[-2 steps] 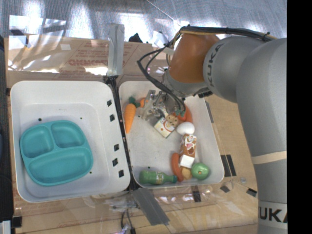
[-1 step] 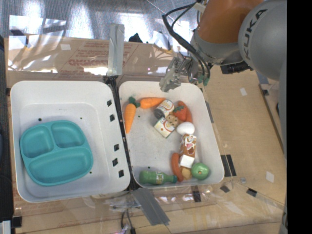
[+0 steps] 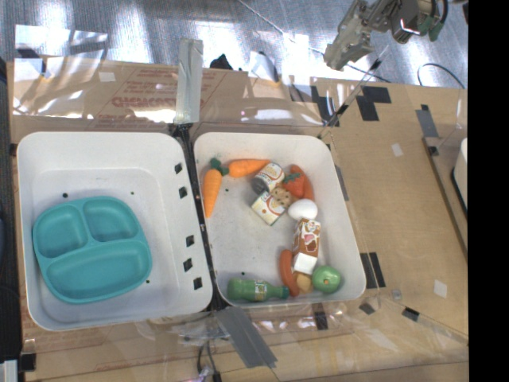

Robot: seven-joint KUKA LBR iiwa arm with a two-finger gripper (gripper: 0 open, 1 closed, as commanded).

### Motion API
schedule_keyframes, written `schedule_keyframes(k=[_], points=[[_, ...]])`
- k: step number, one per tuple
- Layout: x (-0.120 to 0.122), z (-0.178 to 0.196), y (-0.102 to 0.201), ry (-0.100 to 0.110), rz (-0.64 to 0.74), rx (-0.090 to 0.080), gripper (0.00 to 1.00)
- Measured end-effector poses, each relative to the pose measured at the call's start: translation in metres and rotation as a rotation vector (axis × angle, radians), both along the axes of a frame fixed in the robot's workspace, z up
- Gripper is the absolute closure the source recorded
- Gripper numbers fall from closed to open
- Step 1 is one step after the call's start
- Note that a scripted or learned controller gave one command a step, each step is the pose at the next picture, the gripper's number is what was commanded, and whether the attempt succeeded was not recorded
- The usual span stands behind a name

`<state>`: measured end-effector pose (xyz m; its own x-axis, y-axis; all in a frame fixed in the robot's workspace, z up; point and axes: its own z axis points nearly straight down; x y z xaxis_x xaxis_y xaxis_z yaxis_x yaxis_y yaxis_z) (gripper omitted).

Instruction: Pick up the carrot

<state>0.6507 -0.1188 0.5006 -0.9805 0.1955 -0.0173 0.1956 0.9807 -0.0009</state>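
Gripper hangs high above bench, finger state unclear. Carrot lies well below-left, against right bin wall. Looks light, rigid, smooth plastic; grasp across thick middle.

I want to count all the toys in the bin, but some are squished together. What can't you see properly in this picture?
- Camera view: the end effector is small and blurred, up beyond the bins.
- Camera view: the carton covers part of the orange piece beneath it, so its kind is unclear.
- Camera view: the labels on the can and green bottle are too small to read.
- Camera view: the arm is cut off by the top edge.
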Motion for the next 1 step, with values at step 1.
schedule_keyframes(k=[1], points=[[-0.0059,-0.0943,-0.0943,0.022,-0.119,0.004,1.00]])
